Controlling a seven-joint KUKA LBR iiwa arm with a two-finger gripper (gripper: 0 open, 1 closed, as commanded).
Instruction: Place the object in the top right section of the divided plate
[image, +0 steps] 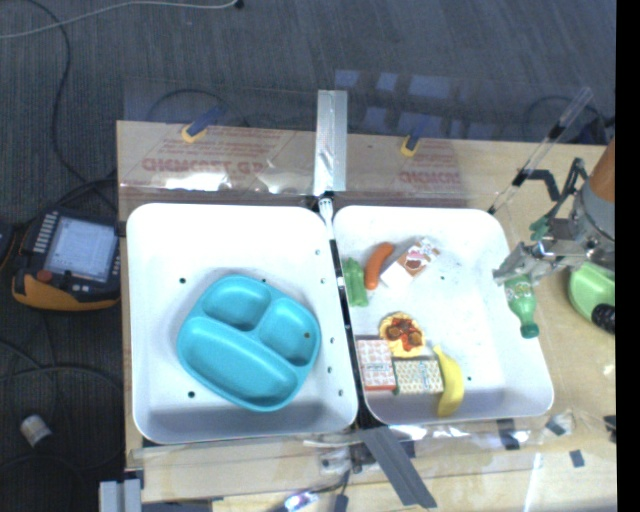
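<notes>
The blue divided plate (252, 340) lies in the left bin (150, 260), with two small sections at its upper side and one large section below. My gripper (522, 262) hangs over the right rim of the right bin (470, 225), far from the plate. Just below it, a small green bottle (523, 306) lies on that rim. Inside the right bin are an orange sausage (379, 264), a green piece (354, 282), a white and red packet (418, 257), a pizza slice (402, 331), two small boxes (398, 375) and a banana (449, 381).
A metal divider (331, 150) stands behind the bins at the centre. A handheld pendant (70, 258) rests on the floor to the left. A light green object (592, 290) sits on the bench right of the right bin.
</notes>
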